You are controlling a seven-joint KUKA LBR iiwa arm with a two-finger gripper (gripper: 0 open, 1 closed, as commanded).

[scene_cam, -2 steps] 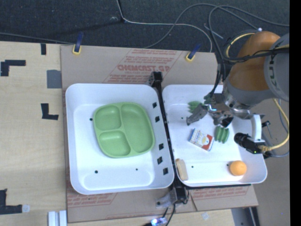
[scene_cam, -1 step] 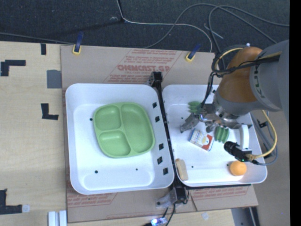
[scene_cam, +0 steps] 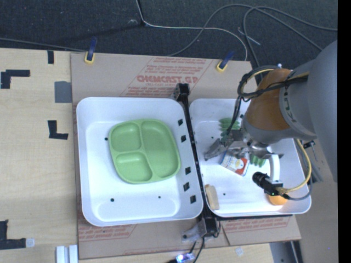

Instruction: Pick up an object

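Arm (scene_cam: 307, 100): grey, bulky, nearest the lens; enters from the right, covers the upper right part of the right bin. Orange band visible above the wrist.
Cables: black and yellow, looped around the wrist and down the right side of the right bin.
Gripper (scene_cam: 215, 149): dark metal fingers, lowered into the right bin, pointing left toward the divider. Jaws: state cannot be told; fingertips blur into one dark shape.
Packet (scene_cam: 237, 163): small, flat; white with red and blue print. Lies tilted on the floor of the right bin, just beside and below the gripper, near the bin's middle. Contact with the fingers cannot be told; not seen between them.
Green item (scene_cam: 229, 126): small, leafy-looking; upper part of the right bin, just above the gripper, partly hidden by the wrist.
Orange item (scene_cam: 276, 199): rounded; lower right corner of the right bin, touching a black cable end.
Tan block (scene_cam: 211, 197): small, oblong; lower left edge of the right bin, next to the divider.
Right bin (scene_cam: 241, 204): white, shallow.
Left bin (scene_cam: 131, 210): white, shallow, adjacent to the right bin.
Green plate (scene_cam: 145, 150): pale green, three compartments, rounded corners; lies flat in the centre of the left bin.
Bench (scene_cam: 33, 163): pale wood with cardboard sheet under both bins.
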